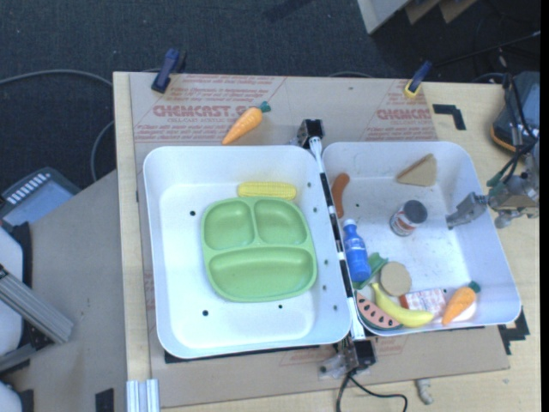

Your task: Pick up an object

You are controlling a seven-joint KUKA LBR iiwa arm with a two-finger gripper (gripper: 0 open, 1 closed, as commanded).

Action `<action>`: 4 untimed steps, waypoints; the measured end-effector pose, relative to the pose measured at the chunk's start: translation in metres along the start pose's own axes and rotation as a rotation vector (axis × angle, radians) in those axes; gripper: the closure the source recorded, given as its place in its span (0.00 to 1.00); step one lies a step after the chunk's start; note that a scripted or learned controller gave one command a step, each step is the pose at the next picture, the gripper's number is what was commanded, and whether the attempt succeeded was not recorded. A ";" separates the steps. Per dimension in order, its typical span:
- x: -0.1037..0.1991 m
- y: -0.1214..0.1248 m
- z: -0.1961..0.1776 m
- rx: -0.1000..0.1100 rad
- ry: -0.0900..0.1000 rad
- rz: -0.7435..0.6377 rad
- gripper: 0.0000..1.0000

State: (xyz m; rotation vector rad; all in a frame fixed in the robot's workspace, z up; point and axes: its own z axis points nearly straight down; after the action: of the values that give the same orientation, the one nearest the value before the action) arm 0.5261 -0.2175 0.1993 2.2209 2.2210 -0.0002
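At frame left, the left bin [163, 256] carries a green divided plate [257, 249] with a corn cob [267, 190] touching its upper edge. Above it, a carrot [243, 124] lies on the worktop [214, 101]. Centre-right, the right bin [493, 256] holds a blue bottle [354, 249], can [408, 217], bread wedge [418, 172], banana [401, 311] and a second carrot [458, 304]. The claw [464, 210] sits at this bin's right edge, grasping nothing; its opening cannot be determined.

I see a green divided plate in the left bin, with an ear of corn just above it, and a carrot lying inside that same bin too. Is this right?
Not quite. The camera view shows the green divided plate and the corn in the left bin, but that carrot lies outside it, on the board behind the bin.
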 end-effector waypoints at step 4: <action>0.030 0.106 0.115 -0.001 -0.001 0.000 0.00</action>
State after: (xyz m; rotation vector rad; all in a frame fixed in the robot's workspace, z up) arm 0.6326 -0.1878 0.0848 2.2193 2.2203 0.0000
